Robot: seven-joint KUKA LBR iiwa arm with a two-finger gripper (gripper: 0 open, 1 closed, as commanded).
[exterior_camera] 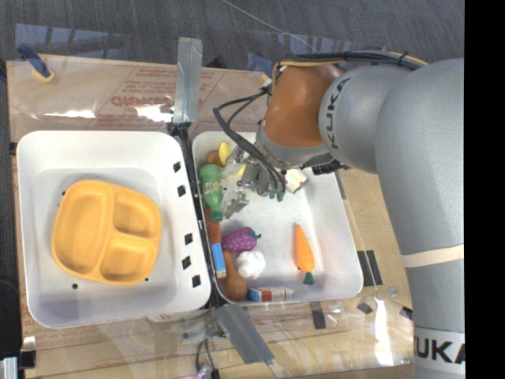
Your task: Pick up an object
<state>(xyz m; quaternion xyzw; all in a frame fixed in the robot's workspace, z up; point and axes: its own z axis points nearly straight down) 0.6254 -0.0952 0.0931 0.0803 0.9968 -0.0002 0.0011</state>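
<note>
Claw [254, 181] down in the right bin [335, 247], close to the green toy [211, 178]. Can't tell if open or shut. Carrot [304, 249] and grapes [240, 238] lying nearby.

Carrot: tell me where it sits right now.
The carrot lies in the right bin, toward its right wall, apart from the purple grapes on its left and below the claw.
</note>
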